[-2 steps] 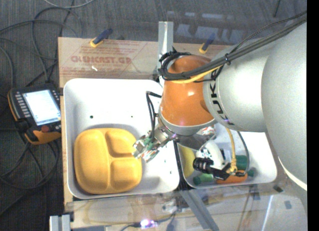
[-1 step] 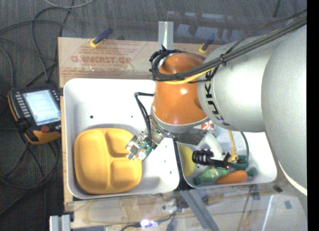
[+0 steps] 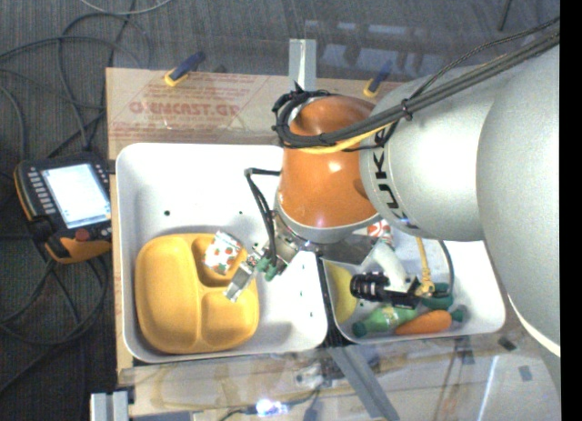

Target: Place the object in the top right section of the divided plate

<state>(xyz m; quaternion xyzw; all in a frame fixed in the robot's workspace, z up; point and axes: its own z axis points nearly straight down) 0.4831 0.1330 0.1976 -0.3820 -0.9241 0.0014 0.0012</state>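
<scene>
Landmark: yellow moulded plastic divided plate [image 3: 168, 301], seated in the lower left of the left shallow white bin [image 3: 164, 160]. Three sections are made out: one large on the left, two smaller on the right.

Task object: small white packet with red and green print [image 3: 221, 253]. It is seen within the plate's top right section, tilted, against the section's darker recess. Whether it is resting on the plate floor or is held just above it cannot be told.

The two-finger gripper [image 3: 242, 275] is positioned at the plate's right edge, just beside the packet and over the ridge between the two right-hand sections. Whether the gripper is open or closed cannot be told from this angle, and no grasp on the packet is confirmed.

To the right of the plate, the second white bin [image 3: 486, 315] is partly covered by the arm. A green bottle-shaped item [image 3: 382, 321] and an orange carrot-shaped item [image 3: 426, 322] are noted in it, well apart from the plate.

Progress, as judged: transport to the target section appears complete or nearly so. Left to be done: release, if not yet made, and withdrawal of the gripper clear of the plate without the packet being disturbed.
</scene>
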